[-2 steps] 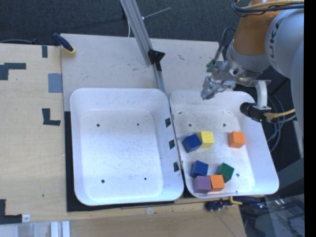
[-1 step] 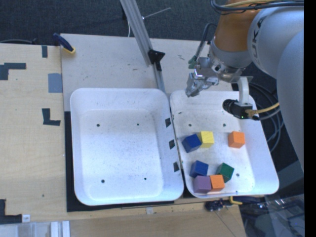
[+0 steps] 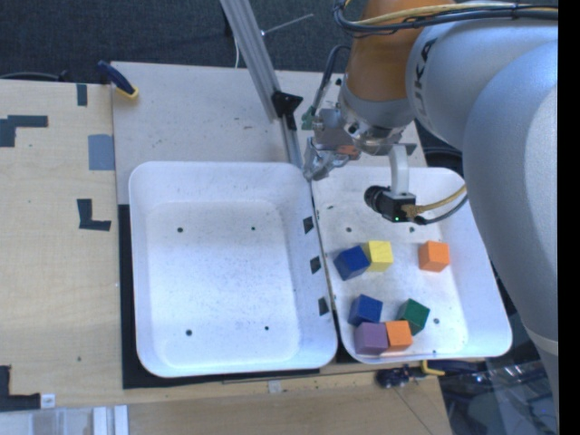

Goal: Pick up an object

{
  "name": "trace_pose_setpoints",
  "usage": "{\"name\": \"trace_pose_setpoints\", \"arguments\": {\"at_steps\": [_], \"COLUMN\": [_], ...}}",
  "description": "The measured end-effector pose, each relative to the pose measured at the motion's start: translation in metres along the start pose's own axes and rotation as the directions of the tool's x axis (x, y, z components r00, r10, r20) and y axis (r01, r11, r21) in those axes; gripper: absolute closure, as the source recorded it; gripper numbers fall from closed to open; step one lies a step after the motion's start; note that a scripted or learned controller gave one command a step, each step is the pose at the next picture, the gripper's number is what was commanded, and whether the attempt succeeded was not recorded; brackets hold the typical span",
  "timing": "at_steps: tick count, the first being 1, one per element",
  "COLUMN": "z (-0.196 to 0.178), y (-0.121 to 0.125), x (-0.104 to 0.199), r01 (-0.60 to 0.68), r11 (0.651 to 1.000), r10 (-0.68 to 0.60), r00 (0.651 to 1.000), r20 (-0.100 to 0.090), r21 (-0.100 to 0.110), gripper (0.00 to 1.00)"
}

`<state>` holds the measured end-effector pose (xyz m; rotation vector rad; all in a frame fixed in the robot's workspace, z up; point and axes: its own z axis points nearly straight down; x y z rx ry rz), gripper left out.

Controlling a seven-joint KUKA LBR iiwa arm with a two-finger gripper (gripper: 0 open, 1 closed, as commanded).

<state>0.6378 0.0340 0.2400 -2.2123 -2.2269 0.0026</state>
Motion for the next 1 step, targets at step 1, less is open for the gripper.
{"name": "trace_pose_setpoints", "arguments": {"at_steps": [1], "z": [-0.002], "y": [0.0119], "x": [0.0564], "r01": [0.0], "r11": [1.0], "r10": [0.0], "r00": [1.0], "r20": [-0.001], "r21": [-0.002], "gripper": [1.0]}}
